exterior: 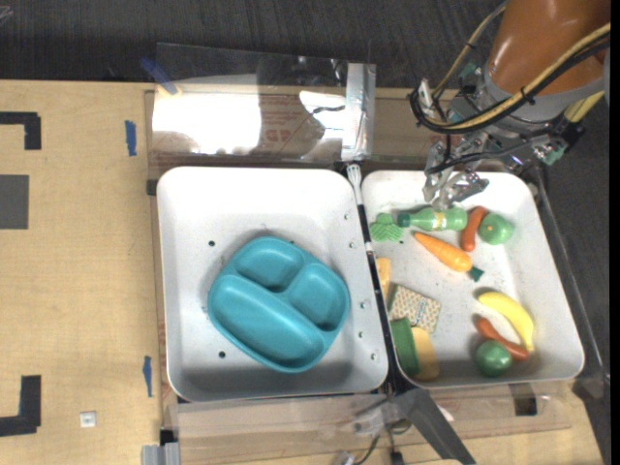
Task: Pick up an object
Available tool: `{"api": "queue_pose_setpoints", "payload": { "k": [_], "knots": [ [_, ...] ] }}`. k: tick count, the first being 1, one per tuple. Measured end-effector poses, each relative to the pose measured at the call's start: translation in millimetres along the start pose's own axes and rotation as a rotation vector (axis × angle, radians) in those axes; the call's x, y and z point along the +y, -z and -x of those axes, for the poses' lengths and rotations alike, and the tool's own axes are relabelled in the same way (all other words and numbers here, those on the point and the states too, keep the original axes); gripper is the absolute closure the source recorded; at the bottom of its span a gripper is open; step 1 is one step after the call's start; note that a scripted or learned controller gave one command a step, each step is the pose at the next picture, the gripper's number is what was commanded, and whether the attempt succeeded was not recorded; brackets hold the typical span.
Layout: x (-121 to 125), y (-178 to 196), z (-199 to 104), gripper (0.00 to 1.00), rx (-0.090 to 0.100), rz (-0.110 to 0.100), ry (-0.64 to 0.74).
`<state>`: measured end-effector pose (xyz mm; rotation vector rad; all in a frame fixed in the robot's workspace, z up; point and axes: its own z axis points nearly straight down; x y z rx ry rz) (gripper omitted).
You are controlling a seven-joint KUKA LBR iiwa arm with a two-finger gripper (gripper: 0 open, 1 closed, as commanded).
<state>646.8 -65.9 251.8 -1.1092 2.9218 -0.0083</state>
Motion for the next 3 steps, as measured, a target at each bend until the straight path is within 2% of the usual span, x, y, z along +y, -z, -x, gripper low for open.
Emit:
{"api": "queue_pose_setpoints", "payload": {
  "k": [1, 2, 3],
  "knots": [
    [-61.5, 32.9, -141.1, 1.0, 0.009, -0.001, 0.0],
    [-44.0, 21.5, -61.0, 1.0, 0.004, 0.009, 0.019],
    [8.1, -118.4, -84.5, 1.0, 0.011, 0.02, 0.173]
  ]
}}
